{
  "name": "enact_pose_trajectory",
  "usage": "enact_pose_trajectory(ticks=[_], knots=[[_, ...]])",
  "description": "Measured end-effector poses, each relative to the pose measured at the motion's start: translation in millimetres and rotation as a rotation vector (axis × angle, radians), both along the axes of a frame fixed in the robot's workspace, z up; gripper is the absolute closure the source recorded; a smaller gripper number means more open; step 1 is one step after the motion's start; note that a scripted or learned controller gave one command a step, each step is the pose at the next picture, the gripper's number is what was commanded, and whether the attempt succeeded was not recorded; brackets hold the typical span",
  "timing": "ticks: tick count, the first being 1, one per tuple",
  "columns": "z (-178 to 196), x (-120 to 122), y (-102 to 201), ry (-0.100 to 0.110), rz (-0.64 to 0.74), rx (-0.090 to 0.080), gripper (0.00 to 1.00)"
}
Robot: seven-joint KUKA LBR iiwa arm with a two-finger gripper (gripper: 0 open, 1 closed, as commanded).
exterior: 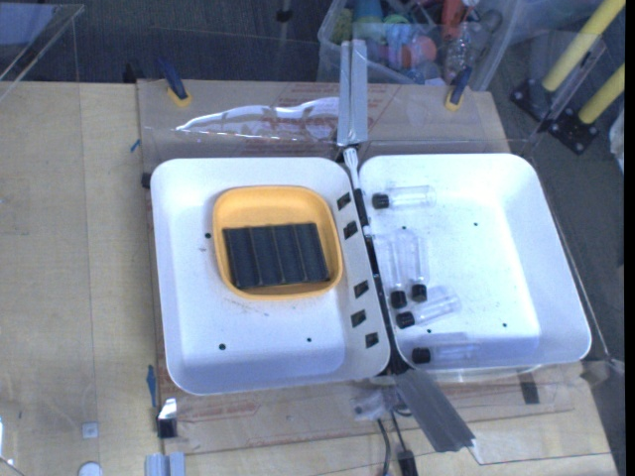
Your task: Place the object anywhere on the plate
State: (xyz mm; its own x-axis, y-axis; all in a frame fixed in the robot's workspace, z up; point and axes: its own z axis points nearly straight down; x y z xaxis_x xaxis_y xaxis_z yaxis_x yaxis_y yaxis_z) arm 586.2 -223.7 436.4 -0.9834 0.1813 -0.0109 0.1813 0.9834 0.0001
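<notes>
**Two bins, a loaded plate, and no arm over them**

Two white bins sit side by side on the surface (pixel 79 266). Starting at the left bin (pixel 184 345), we've got the yellow plate (pixel 230 206) near its middle, and a dark ribbed slab (pixel 276 256) lies flat inside it, fully within the rim as far as we can see. If that slab is the object, we'd call the placing step done. Moving right past the divider, the right bin (pixel 516 266) holds several clear vials with black caps (pixel 412 266) scattered toward its left side, well apart from the plate. As for the jaws, we can't tell how they stand from this view. If another vial is meant to go over, the next move calls for picking one from the cluster without nudging its neighbours.
</notes>
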Motion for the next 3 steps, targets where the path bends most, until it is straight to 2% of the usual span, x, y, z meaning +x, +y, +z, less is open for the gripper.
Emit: enact_pose_trajectory(ticks=[1,2,3], knots=[[0.4,-70.8,-0.1,0.006,0.22,0.0,1.0],[0.1,-101.3,0.2,0.007,0.405,0.0,1.0],[0.1,-101.4,0.0,0.007,0.405,-0.001,0.0]])
